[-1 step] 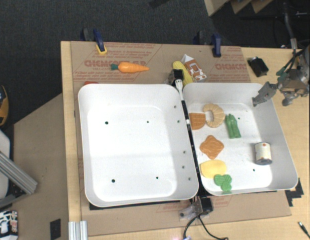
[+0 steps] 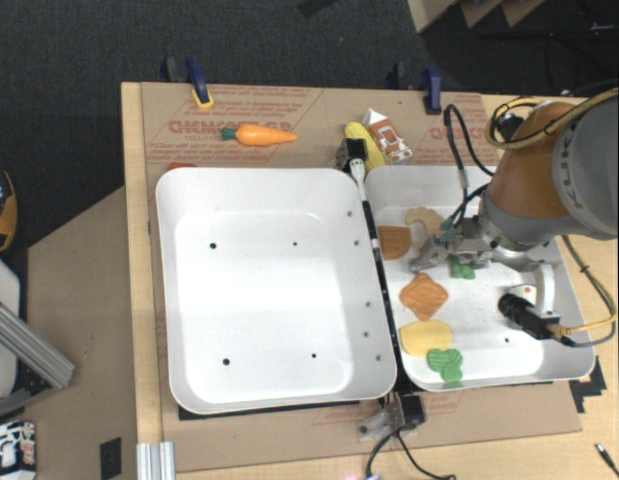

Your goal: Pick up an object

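Right of centre in the frame, the gripper (image 2: 437,253) is hanging low over the right bin (image 2: 509,368); I cannot tell its jaw state. A small green piece (image 2: 461,268) is lying just right of its tips.

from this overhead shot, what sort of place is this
Probably a robotics lab test bench, not a kitchen. The grey and orange arm reaches over two white bins, toy foods such as a carrot lie about, and the cardboard base is clamped down, with cables trailing.
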`<state>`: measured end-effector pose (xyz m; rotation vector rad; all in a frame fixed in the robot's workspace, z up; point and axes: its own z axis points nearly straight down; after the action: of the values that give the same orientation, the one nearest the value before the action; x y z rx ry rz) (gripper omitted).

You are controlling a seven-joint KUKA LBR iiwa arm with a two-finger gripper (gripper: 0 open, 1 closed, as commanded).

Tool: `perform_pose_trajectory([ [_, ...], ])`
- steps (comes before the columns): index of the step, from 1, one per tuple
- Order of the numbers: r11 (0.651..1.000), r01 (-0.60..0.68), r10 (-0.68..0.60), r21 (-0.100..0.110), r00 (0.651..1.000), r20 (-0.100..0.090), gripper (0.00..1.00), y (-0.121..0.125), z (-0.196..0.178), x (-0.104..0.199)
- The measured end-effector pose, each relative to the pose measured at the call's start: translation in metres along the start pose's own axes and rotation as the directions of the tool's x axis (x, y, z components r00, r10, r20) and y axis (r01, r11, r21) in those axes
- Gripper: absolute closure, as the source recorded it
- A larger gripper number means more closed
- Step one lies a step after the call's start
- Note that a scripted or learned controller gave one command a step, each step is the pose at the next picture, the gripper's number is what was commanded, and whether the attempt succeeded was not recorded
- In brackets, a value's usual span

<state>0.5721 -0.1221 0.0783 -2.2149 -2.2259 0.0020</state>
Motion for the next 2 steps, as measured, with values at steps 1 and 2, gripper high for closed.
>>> perform_pose_trajectory([
  [1, 1.000, -0.002, 0.002, -0.011, 1.000, 0.004, 0.00, 0.057, -0.009, 0.002],
  [2, 1.000, -0.004, 0.004, -0.015, 1.000, 0.006, 1.00, 0.057, -0.022, 0.000],
])
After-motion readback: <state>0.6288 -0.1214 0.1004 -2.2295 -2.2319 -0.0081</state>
